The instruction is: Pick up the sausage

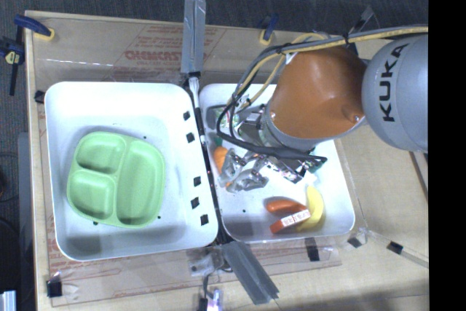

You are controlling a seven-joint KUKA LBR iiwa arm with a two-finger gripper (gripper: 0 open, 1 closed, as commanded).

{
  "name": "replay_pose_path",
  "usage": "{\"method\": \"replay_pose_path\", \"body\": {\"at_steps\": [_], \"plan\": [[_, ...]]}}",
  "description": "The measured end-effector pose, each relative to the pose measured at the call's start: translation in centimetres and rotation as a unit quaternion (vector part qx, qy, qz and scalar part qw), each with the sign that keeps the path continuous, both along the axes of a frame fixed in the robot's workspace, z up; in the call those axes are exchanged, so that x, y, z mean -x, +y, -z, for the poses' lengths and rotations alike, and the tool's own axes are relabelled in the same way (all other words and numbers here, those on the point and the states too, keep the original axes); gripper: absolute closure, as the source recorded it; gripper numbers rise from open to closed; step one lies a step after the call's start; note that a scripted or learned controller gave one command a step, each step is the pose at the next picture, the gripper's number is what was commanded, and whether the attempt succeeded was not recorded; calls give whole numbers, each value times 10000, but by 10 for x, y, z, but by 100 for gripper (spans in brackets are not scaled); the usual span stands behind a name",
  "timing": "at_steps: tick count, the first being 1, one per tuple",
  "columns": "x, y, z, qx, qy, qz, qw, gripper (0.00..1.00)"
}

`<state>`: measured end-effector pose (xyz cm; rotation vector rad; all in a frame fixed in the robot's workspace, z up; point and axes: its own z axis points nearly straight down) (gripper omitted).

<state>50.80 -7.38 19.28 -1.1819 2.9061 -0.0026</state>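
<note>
The tool (244, 170) is hanging low in the right bin (342, 226), under the big orange part of the arm (317, 95). I cannot tell if it is spread or pressed together, because it is shiny and mixed up with wires. Nothing is showing in its grip.

The sausage (282, 205) is lying flat on the bin floor, at about four o'clock from the tool and near it. So the reaching step is going on, and the pick is not done yet, I think. Next, the tool is going to need to slide toward four o'clock and come down over the sausage.

A banana (315, 206) is lying just beside the sausage, at three o'clock from it, and may get bumped. An orange piece (219, 157) is sitting at nine o'clock from the tool, by the wall between the bins. The near wall is close, so room is tight. The left bin (65, 102) is holding a green tray (116, 178).
</note>
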Motion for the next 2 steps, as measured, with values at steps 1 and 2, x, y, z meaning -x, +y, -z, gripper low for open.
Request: {"method": "replay_pose_path", "body": {"at_steps": [1, 2], "plan": [[5, -58, 49, -4, 26, 204, 9998, 100], [-65, 2, 0, -2, 6, -316, 9995, 100]]}}
